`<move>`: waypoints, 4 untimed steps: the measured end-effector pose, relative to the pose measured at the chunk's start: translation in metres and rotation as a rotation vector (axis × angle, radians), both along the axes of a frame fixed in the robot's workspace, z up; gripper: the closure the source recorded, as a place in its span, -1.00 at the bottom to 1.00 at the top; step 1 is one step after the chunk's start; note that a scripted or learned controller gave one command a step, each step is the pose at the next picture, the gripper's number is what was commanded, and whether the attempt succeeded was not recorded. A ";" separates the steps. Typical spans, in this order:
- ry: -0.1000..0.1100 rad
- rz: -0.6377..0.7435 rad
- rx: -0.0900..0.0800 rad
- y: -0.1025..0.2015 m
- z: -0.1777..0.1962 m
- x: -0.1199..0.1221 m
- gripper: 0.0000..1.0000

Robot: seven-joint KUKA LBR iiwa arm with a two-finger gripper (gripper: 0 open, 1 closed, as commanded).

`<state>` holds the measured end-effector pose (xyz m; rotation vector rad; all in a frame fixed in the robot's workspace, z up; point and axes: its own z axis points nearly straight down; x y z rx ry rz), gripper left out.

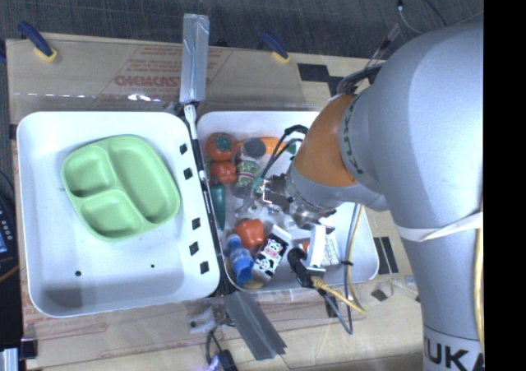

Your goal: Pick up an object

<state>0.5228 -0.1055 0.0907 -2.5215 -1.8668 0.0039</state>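
Observation:
The right bin (368, 256) holds several small objects. Two orange-red tomatoes (219, 148) lie at its far left, with a grey-topped can (255, 149) beside them. A green pepper (219, 197) lies along the left wall. Nearer the front are a red fruit (250, 234), a blue bottle (240, 265), a black-and-white carton (269, 256) and a white packet (323, 248). My gripper (271, 195) is low in the middle of this bin, just above the red fruit and right of the pepper. The wrist and cables hide what lies under it.
The left bin (49, 279) carries a light green divided plate (121, 186). A grey metal divider (194, 57) runs between the bins. The arm's large grey body (419, 131) covers the right bin's right side. Blue clamps (38, 39) hold the cardboard at the back.

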 end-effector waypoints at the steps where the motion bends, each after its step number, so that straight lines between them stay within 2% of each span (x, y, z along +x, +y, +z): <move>1: -0.003 0.144 0.000 0.044 0.101 -0.029 -1.00; 2: -0.005 0.440 -0.001 0.012 0.232 0.043 -1.00; 3: 0.003 0.502 0.002 0.057 0.116 0.065 -1.00; 4: 0.000 0.507 0.000 0.037 0.100 0.044 -1.00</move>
